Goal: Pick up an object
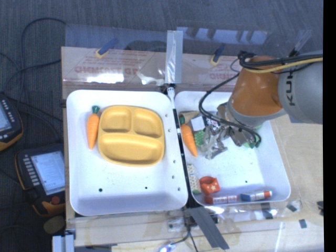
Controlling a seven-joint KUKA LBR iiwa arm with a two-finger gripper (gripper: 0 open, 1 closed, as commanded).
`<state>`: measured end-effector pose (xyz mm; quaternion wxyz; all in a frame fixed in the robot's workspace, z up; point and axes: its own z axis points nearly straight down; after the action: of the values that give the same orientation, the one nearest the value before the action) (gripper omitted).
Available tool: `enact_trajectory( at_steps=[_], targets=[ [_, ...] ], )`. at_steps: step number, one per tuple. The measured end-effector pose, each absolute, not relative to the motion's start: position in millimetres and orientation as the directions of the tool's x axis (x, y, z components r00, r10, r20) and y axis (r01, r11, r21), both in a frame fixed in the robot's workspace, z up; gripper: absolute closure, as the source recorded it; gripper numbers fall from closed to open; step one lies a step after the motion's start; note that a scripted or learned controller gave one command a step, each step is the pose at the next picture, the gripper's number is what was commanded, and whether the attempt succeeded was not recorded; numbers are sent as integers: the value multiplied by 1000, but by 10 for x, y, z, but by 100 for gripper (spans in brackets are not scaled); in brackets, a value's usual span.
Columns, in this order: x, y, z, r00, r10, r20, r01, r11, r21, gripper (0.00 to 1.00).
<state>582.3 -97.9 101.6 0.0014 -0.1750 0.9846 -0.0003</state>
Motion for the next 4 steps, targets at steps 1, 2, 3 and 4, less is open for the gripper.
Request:
enact_trajectory(
  at_steps=[1, 2, 3, 4],
  targets=[
    [5070, -1034, 935, -911, -412, -26, -411, 911, -14, 100],
    [5088, -994, 925, -953, -301, -16, -301, 954, -13, 100],
    [5020, -981, 937, -973, -230, -31, -229, 973, -15, 100],
    [5029, -1021, 928, -996, -86, -22, -86, 996, -5, 100]
  ],
)
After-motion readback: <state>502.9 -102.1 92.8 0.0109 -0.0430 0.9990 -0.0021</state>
